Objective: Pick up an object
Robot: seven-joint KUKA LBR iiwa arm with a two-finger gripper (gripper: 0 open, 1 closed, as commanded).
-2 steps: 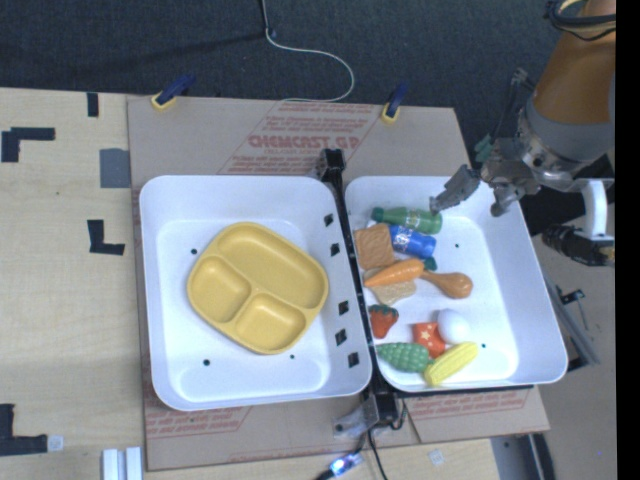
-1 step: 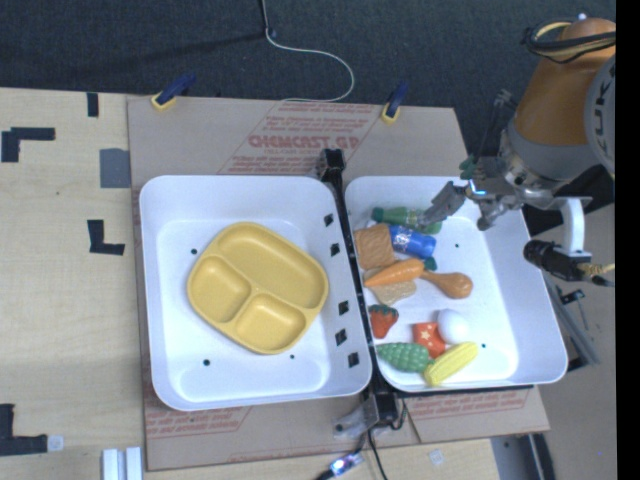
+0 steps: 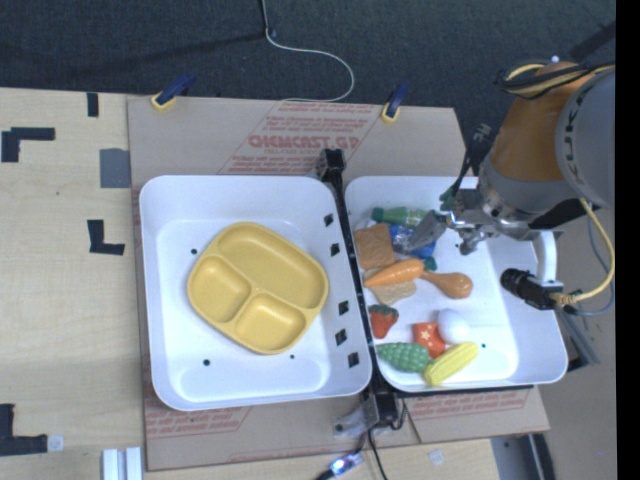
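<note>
Toy foods, the candidates for picking, lay clustered in the right bin (image 3: 530, 368): a carrot (image 3: 397, 272) at the centre, a drumstick (image 3: 447, 284) just right of it, a strawberry (image 3: 383, 319) below, and a corn cob (image 3: 450, 362) lower right beside a white egg (image 3: 455, 325). The yellow divided plate (image 3: 258, 286) sat in the left bin (image 3: 165, 368). The gripper (image 3: 432, 230) hung just above and right of the carrot; whether it was spread or closed could not be told. A good grasp would likely descend squarely over one item, avoiding its neighbours.
</note>
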